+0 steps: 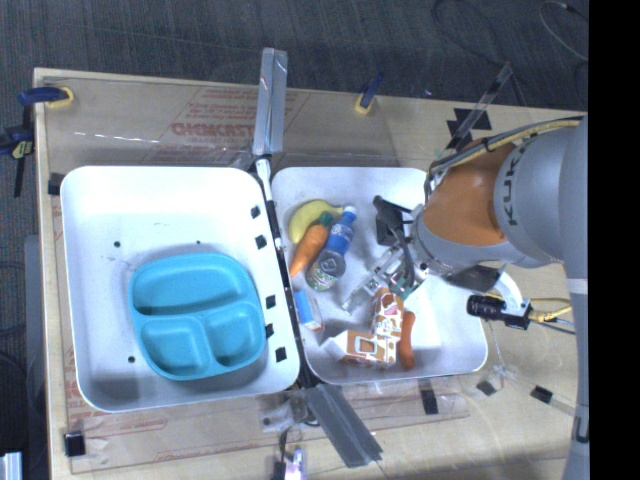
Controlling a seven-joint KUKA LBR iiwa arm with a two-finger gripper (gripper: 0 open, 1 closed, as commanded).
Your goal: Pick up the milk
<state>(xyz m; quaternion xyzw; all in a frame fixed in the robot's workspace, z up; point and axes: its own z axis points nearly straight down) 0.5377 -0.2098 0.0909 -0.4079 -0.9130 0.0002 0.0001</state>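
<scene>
On the bench, two white bins (90, 368) sit side by side — a blue tray (195, 313) in the left. The milk carton (368, 345) lies near the right bin's front edge, and the gripper (392, 268) hangs just above it — I cannot tell how its claw stands

Two bins are set side by side on the bench (150, 108). In the left bin (90, 208), a sectioned tray (195, 313) is placed toward the lower middle. In the right bin (455, 353), a banana (308, 214), carrot (307, 249) and bottle (340, 236) are clustered at the upper left, with a can (326, 272) just below. The milk carton (372, 344) is found at the lower centre, a sausage (406, 340) lying at its right.
</scene>
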